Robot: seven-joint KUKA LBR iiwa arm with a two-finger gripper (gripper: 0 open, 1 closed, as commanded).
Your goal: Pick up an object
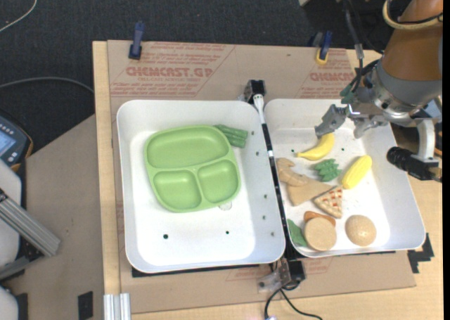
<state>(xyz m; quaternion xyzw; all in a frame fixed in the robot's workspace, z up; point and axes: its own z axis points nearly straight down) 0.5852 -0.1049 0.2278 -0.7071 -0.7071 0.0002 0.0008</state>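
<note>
With the end effector (349, 119) hung over the right bin, fingers spread and nothing held, the banana (317, 148) is found at 7 o'clock, long axis running 8-to-2.

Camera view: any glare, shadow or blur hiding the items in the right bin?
Camera view: lighting is even and soft; the right bin shows no glare. The banana and yellow corn are sharp, with faint shadows. The tool looks slightly soft beside the crisp toys, its finger state unclear.
</note>
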